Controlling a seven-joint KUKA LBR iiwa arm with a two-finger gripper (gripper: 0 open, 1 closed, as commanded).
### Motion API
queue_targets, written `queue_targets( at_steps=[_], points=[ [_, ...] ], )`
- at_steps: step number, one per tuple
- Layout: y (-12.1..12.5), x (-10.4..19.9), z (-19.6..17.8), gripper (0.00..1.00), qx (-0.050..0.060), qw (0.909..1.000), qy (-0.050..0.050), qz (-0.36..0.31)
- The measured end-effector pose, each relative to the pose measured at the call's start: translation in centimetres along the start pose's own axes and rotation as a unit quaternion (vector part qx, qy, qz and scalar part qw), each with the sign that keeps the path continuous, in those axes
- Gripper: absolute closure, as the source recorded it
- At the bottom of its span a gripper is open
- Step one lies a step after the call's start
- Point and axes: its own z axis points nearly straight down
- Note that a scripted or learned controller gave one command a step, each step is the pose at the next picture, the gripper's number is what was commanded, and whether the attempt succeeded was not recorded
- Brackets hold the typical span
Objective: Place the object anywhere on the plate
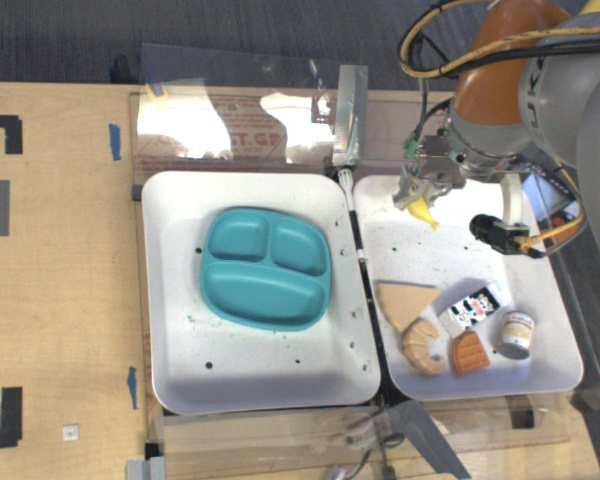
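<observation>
While my hand (pixel 423 190) hangs over the right bin's (pixel 560 373) far left corner, a yellow object (pixel 421 209) sits pinched between its fingertips, clear of the floor. Well apart to the left, the teal plate (pixel 267 268) lies in the left bin (pixel 170 348).

The teal divided plate (pixel 265 268) looks like smooth, slightly glossy plastic. Both white bins (pixel 170 298) have a matt, speckled finish. The bench (pixel 60 268) is pale, matt wood. The arm's orange band (pixel 505 43) shines.
</observation>
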Motion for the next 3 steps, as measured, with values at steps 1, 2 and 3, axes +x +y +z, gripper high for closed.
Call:
queue_targets(
  at_steps=[1,2,3],
  points=[
    [-2.1,7.2,0.9,1.00,0.001,1.0000,0.002,-0.001],
    [-7.1,13.7,1.0,1.00,0.002,1.0000,0.002,-0.001],
    [-7.1,13.4,1.0,0.00,0.002,1.0000,0.001,0.001]
  ],
)
